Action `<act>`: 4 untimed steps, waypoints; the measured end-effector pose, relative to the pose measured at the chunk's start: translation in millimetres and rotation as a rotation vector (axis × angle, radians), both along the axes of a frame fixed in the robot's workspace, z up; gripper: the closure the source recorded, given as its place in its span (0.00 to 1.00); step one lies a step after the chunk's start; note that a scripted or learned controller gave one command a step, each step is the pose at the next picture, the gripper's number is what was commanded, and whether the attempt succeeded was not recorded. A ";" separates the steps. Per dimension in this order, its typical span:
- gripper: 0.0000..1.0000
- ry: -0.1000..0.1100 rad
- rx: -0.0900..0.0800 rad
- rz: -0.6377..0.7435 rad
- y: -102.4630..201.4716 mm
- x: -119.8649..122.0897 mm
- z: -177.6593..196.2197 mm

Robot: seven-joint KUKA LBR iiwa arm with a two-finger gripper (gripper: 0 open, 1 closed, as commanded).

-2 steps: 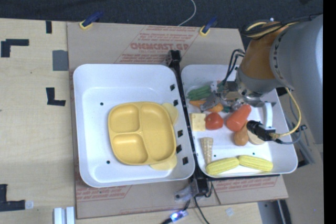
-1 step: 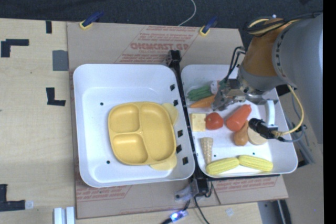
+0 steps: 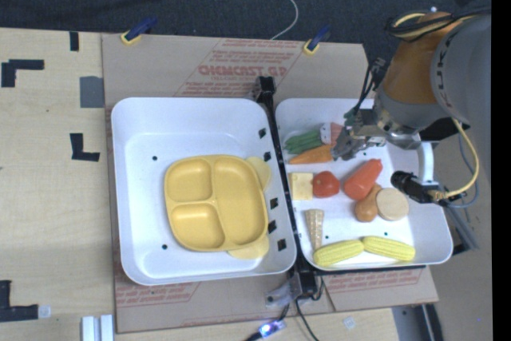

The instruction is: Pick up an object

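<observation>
Yellow sectioned plate [image 3: 215, 200] lying flat in left bin [image 3: 132, 132], centre-left of frame, likely parked as clutter. Toy food crowding right bin [image 3: 435, 247]: cheese slice [image 3: 301, 186], cone [image 3: 316, 226], tomato [image 3: 325, 184], corn cobs [image 3: 365, 250] along lower wall, orange pepper [image 3: 362, 178]. Green vegetable [image 3: 304, 142] and carrot [image 3: 310, 156] sitting at upper left of that bin. Gripper [image 3: 348, 144] hanging just right of them, probably lining up for a grab; finger state cannot be judged, nothing seen held.
</observation>
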State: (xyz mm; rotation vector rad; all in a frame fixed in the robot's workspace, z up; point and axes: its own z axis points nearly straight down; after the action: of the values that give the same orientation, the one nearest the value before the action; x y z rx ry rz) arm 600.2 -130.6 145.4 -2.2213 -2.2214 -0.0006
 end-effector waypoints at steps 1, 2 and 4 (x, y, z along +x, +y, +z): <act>1.00 -0.004 -0.001 0.002 7.8 -3.4 59.3; 1.00 -0.001 0.000 0.001 8.5 -2.9 79.9; 1.00 0.001 0.001 0.006 108.7 14.8 67.8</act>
State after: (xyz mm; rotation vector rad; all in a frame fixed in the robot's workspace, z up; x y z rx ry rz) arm 615.0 -21.9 213.1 -2.2130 -2.2273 0.0000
